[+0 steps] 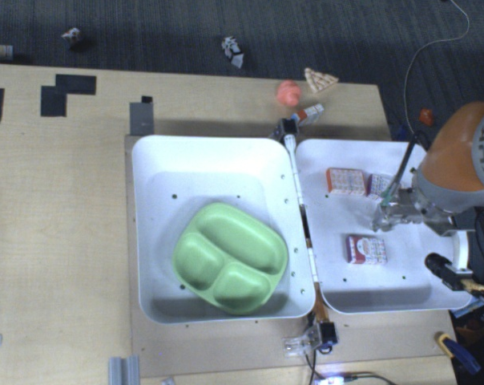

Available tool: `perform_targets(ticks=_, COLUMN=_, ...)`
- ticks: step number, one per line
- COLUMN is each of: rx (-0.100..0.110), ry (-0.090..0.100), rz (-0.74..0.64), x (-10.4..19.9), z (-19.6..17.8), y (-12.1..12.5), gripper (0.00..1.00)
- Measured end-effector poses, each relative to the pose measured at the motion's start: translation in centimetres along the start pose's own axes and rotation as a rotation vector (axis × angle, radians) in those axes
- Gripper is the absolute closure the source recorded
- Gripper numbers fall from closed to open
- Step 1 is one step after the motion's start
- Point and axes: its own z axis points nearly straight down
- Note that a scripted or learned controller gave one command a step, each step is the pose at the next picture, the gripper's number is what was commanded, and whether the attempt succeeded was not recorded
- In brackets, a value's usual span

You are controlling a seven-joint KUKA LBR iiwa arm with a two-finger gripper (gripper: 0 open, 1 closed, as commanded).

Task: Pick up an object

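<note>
Right white bin (338, 291): gripper (384, 217) low between two small cartons, finger spread unreadable, nothing visibly held.

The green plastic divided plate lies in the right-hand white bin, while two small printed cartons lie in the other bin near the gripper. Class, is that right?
Not quite. The camera view shows the green plastic divided plate in the left-hand white bin, not the right-hand one. The two small printed cartons do lie in the other bin, the right-hand white bin, near the gripper.
</note>
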Motion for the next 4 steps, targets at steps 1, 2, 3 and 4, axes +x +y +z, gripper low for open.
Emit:
perform_targets(ticks=1, rx=0.0, ry=0.0, rz=0.0, x=0.0, z=0.0, y=0.0, gripper=0.0)
perform_targets(ticks=2, rx=0.006, ry=0.004, rz=-0.002, x=6.5, z=1.3, y=6.0, gripper=0.0)
perform_targets(ticks=3, rx=-0.001, ry=0.002, rz=-0.007, x=6.4, z=0.0, y=6.2, gripper=1.0)
perform_targets(ticks=4, rx=0.0, ry=0.002, rz=-0.007, x=6.4, z=0.0, y=6.2, gripper=0.0)
